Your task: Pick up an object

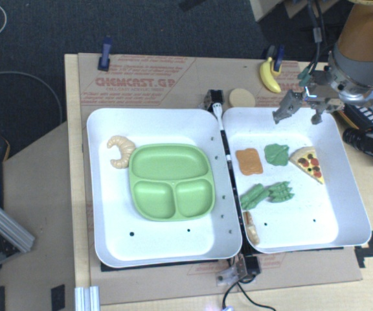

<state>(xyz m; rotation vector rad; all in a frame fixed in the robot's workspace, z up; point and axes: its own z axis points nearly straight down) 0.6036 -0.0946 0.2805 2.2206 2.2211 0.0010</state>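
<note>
Green and flat, a lettuce leaf (277,154) lies in the right bin (348,199), near its middle and toward the far side. Just right of it rests a pizza slice (308,163), and just left a tan slab of toast (249,161); none of the three touch. Nearer the camera lie some green beans (267,194), and a small bread-like piece (249,227) sits against the bin's left wall near the front corner.

Above the far edge of this bin hangs the gripper (301,112), its two dark fingers spread apart with nothing between them. It is clear of every item, with the leaf and the pizza below and in front of it. The grey arm with its orange band (362,24) rises to the upper right.

The left bin (105,193) holds a green tray (171,181) with three compartments, and a croissant (121,150) lies just beside the tray's far left corner.

Beyond the bins, on the cardboard (135,83), rest a banana (270,76) and a pale round disc (241,98), near each other. A blue clamp (104,55) grips the board's far left edge.
</note>
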